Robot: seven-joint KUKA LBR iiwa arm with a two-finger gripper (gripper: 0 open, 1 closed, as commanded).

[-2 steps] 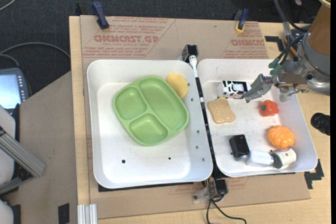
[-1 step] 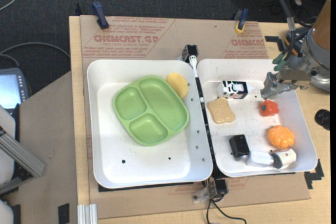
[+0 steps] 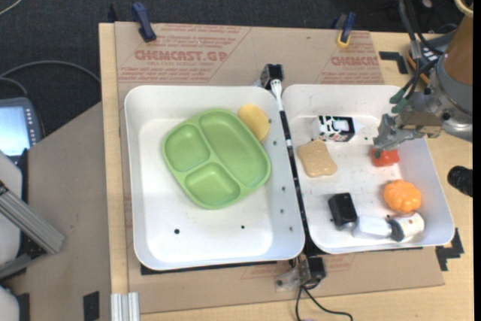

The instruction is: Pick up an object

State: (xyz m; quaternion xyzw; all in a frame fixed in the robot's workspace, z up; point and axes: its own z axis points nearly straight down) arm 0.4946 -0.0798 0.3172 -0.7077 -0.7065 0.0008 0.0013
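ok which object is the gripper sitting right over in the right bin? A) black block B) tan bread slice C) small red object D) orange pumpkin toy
C: the gripper is down at the small red object near the right bin's far right side, while the pumpkin toy, bread slice and black block lie apart from it.

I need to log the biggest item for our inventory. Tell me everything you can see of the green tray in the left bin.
The green tray is a light green, rounded-rectangle plate that looks like moulded plastic, with three compartments: two at its upper end and one at its lower end. It lies flat and turned at a slant on the floor of the left bin. A yellow object sits against its upper right edge.
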